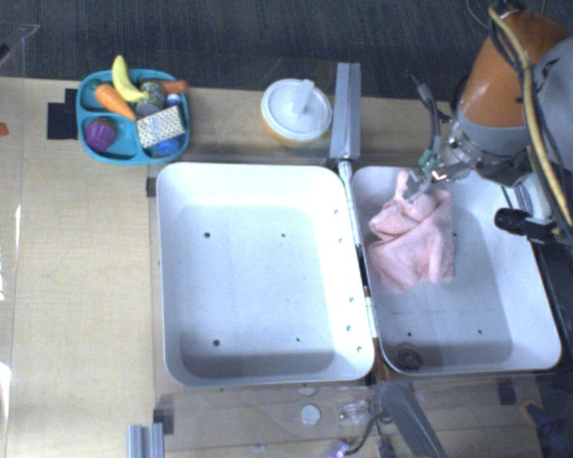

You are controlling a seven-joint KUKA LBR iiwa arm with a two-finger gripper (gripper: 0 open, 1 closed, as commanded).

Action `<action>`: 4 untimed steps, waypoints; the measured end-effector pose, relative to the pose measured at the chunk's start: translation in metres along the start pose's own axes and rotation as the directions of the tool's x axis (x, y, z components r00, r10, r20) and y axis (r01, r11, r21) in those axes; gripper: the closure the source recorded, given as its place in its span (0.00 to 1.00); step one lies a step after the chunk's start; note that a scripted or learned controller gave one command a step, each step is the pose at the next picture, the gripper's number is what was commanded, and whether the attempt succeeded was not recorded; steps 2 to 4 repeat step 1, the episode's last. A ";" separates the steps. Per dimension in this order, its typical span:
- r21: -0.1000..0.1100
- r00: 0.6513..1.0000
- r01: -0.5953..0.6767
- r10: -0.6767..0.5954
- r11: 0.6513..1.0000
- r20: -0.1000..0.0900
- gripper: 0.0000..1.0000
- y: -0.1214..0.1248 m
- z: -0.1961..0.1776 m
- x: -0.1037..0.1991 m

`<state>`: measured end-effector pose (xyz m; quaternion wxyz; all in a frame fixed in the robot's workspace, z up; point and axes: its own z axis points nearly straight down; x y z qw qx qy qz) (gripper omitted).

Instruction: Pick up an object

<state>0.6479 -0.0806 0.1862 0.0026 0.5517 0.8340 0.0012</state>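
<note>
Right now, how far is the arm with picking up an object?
Done: the gripper has reached the right bin and sits at the top edge of the pink cloth. In hand: the cloth's upper corner looks drawn up toward the gripper, but a firm grasp cannot be confirmed. Left: most of the cloth lies on the bin floor, so the lift is not yet done.
</note>
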 end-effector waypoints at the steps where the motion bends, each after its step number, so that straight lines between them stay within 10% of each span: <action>1: 0.002 0.999 0.044 -0.044 0.999 -0.002 1.00 -0.033 0.001 0.016; 4: 0.002 0.999 0.044 -0.044 0.999 -0.002 1.00 -0.033 0.001 0.016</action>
